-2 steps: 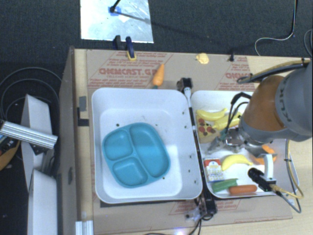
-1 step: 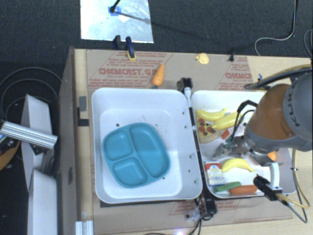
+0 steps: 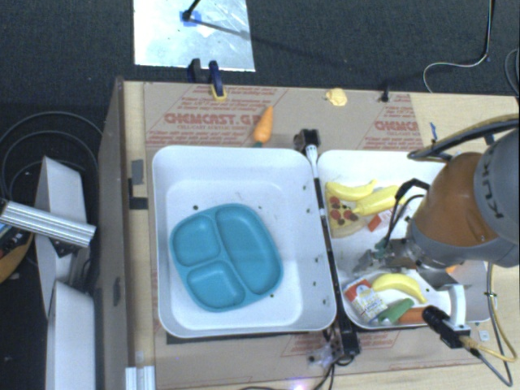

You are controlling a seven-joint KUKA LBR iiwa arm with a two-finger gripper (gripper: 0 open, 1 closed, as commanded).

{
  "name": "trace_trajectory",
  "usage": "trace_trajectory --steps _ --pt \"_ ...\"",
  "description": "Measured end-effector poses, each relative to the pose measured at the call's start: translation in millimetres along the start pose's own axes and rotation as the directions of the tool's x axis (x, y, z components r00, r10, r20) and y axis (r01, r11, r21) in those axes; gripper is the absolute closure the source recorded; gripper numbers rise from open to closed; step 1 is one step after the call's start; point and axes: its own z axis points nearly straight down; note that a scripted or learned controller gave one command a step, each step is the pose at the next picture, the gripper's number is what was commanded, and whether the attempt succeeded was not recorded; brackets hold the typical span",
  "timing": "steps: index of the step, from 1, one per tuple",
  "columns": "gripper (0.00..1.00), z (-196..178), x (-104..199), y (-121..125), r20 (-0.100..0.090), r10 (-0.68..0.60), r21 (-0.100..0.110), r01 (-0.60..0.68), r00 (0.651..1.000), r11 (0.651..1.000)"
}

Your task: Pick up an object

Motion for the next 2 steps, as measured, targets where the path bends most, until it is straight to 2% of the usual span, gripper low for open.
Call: trace_trajectory --steps 1,2 --pt "0.0 -1 -23 79 0.004 -0.005 -0.007 0.005 1.0 1.0" --pt "0.0 2 -1 139 -0.001 0.0 0.029 0.0 1.0 1.0"
